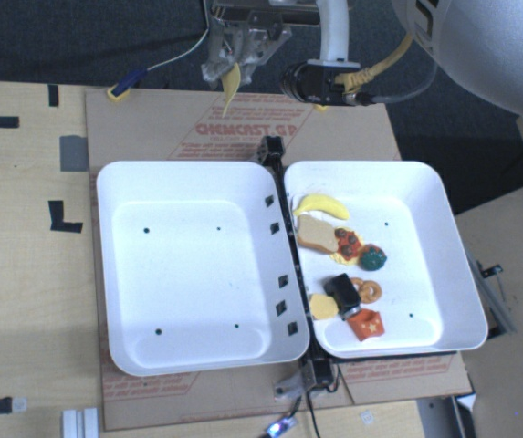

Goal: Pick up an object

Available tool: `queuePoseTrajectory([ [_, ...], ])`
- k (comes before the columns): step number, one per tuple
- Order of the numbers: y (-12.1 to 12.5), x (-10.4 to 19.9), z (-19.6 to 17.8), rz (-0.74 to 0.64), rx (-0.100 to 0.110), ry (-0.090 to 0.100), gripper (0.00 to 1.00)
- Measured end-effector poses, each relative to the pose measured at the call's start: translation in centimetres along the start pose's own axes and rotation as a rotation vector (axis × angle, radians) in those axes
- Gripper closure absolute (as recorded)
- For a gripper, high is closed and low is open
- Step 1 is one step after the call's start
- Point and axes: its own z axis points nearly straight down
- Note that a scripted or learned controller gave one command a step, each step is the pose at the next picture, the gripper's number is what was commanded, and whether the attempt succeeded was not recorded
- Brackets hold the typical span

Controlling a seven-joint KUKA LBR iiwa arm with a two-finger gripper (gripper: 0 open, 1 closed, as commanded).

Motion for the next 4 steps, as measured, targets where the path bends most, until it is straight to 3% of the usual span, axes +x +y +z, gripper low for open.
queuePoseTrajectory([
  [1,-3.2,2.6,0.2,0.002,0.003,-0.002,1.00],
  [2,-3.1,2.5,0.2,0.004,0.002,-0.003,0.00],
  [3,-2.9,2.8,-0.5,-0.002,0.006,-0.006,1.00],
  [4,-8.6,2.5,0.1,0.003,0.003,-0.002,1.00],
])
